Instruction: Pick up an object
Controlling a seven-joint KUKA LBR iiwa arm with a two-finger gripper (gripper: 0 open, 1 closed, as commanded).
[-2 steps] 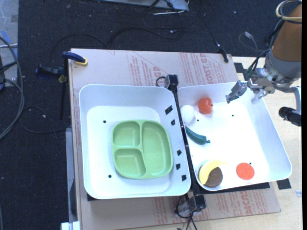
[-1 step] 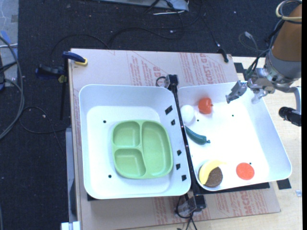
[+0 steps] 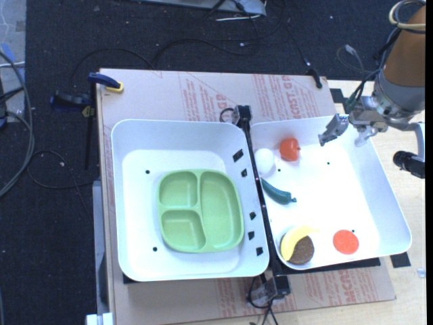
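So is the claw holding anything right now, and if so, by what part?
Nothing is held. The claw hangs over the right bin's far edge with nothing between its fingers; the red ball lies apart from it in the bin.

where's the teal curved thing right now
The teal curved piece lies in the right bin, close to its left wall. It sits just below the white ball and above the yellow and brown object.

A single fixed camera looks down at a slant from above the bench point(image 3: 203, 93), far enough to frame both white bins point(image 3: 128, 181) and surrounding floor.
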